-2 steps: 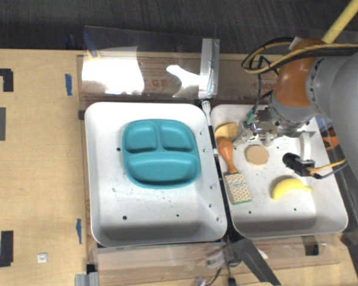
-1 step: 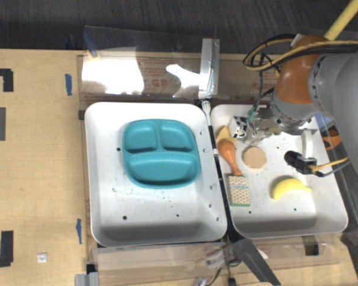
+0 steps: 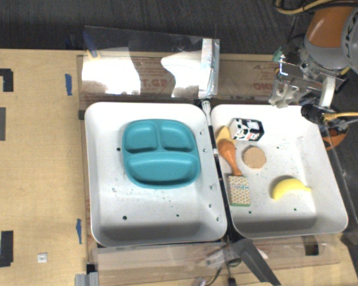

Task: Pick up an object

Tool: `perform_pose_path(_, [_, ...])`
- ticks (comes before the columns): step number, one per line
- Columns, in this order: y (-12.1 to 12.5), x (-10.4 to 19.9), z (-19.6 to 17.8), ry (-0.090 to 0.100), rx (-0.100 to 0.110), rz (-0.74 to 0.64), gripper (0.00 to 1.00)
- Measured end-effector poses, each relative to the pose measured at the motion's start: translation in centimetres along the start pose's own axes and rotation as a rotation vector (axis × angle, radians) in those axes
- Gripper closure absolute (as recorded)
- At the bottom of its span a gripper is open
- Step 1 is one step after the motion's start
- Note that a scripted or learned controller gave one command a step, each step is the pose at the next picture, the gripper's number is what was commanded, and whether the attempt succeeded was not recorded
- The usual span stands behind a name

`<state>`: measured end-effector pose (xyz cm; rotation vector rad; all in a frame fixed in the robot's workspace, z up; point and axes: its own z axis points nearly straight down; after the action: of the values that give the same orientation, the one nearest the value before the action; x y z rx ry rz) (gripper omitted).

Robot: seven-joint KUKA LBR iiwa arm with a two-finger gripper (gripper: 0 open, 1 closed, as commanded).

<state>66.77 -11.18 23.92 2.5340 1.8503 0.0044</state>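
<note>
The claw (image 3: 284,94) hangs over the far rim of the right bin (image 3: 322,159), gripping nothing; whether it is apart or together, I cannot tell. Nearest it, down-left, lies a black-and-white object (image 3: 247,129). Farther off lie a tan disc (image 3: 254,158), an orange wooden spoon (image 3: 227,149), a yellow banana (image 3: 288,187) and a patterned packet (image 3: 239,190). Well left of the claw, the left bin (image 3: 101,171) carries a teal divided plate (image 3: 161,152).
</note>
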Motion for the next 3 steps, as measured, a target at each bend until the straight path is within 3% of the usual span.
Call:
perform_pose_path(1, [1.7, -5.6, -5.0, -0.001, -0.001, 0.038, 1.00])
perform_pose_path(2, [3.0, -10.0, -0.5, -0.001, 0.008, -0.102, 1.00])
perform_pose_path(3, [1.8, -5.6, -18.1, 0.000, -0.003, 0.136, 1.00])
